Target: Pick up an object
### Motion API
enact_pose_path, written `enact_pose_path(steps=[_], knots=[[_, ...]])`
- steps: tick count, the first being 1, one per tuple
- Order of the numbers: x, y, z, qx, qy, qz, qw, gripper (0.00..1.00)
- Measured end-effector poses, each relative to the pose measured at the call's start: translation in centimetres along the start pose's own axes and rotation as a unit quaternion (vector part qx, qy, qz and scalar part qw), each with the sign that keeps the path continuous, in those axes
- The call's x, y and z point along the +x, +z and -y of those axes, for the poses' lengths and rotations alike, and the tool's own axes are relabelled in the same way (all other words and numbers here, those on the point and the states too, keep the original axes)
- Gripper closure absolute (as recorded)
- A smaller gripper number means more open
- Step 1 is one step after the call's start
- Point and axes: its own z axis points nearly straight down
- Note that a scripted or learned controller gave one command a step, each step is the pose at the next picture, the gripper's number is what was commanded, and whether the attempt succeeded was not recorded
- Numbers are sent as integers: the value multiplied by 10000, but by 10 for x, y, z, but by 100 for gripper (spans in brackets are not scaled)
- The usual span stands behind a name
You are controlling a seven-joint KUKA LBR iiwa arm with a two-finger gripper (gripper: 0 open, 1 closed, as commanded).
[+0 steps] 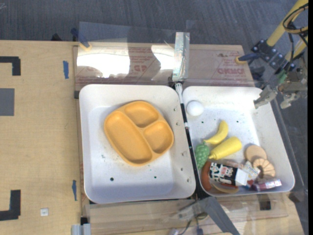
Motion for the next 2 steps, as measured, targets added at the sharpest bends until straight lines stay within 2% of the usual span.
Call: enact_pose_path(steps=[1, 2], knots=[[-23, 36, 63, 21, 1959, -4, 9806, 0], [12, 47, 104, 27, 3437, -8, 9391, 0]])
